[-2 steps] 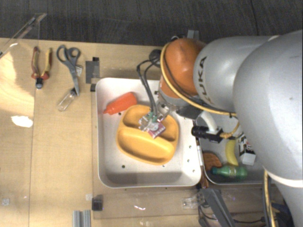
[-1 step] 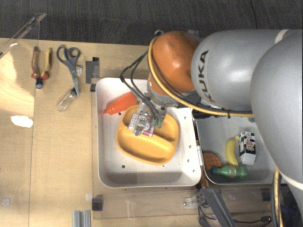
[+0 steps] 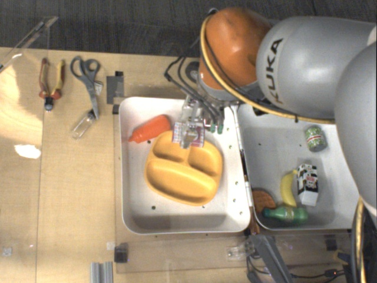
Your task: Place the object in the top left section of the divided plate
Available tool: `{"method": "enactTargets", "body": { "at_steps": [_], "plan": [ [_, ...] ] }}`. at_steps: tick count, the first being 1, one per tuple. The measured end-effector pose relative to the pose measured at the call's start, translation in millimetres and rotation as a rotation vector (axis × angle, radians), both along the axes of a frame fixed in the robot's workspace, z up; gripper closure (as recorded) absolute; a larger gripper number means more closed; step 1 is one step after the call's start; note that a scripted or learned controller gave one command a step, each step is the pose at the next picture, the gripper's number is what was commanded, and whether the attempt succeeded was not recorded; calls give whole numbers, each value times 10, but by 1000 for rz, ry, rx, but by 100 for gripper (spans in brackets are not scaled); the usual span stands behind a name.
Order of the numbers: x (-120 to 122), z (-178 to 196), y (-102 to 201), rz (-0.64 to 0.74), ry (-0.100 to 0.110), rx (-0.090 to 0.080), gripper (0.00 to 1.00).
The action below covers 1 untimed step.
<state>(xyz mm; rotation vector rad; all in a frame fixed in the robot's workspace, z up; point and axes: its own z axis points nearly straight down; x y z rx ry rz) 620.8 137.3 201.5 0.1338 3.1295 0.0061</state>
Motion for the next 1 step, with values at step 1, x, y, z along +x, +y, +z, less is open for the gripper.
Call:
{"method": "enactTargets", "body": {
  "at_steps": [1],
  "plan": [
    [0,1,0,0,0,0,0]
  ]
}}
